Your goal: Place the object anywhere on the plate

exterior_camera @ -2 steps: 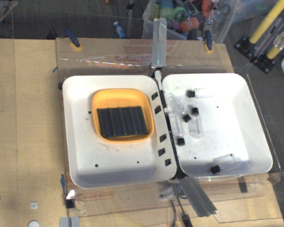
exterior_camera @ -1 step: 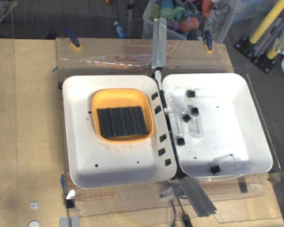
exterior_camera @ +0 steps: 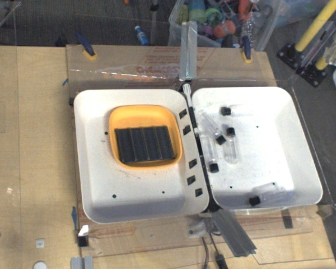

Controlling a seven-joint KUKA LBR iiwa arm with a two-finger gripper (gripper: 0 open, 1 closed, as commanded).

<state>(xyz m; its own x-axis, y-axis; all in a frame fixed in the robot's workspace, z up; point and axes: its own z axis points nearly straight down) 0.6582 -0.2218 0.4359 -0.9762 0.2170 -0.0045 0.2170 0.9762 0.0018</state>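
On the bench, the left bin [exterior_camera: 89, 150] holds the orange plate [exterior_camera: 143, 112] with the dark ribbed block [exterior_camera: 144, 143] lying on it, so I judge placing done and only a clean retreat due, though I cannot tell the gripper's state.

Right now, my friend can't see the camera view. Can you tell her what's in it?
A yellow plate with a dark ridged block lying on it sits in the left white bin. The right white bin holds several small clear tubes with black caps, scattered about. Both bins rest side by side on a wooden bench.
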